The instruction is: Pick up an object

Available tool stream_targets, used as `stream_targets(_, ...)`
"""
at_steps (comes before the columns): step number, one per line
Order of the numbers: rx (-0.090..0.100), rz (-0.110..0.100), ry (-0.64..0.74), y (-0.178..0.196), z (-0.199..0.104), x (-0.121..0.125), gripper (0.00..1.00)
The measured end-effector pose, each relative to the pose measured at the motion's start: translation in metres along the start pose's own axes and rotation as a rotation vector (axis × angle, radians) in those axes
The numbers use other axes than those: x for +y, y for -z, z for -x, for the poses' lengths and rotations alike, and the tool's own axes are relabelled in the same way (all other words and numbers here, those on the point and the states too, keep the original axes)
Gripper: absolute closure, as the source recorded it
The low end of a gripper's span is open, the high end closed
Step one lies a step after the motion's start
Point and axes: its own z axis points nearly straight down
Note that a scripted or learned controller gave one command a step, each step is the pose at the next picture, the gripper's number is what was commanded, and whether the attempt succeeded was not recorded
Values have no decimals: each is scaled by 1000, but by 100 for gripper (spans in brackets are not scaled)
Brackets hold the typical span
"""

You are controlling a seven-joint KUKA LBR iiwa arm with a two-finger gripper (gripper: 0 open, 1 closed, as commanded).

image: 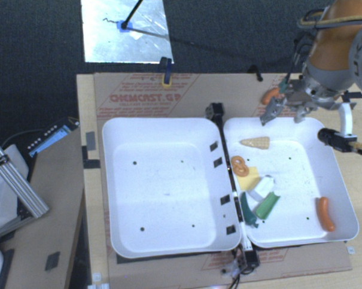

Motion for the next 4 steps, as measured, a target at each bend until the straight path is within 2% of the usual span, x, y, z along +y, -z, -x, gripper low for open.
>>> stream_targets(1, 3, 9, 10, 83, -72, -16, 0)
stream_targets(2, 1, 5, 6, 89, -67, -16, 100)
stream_targets(3, 1, 6, 4, 122, -77, 23, 100)
stream_targets(4, -1, 20, 4, 304, -77, 22, 100)
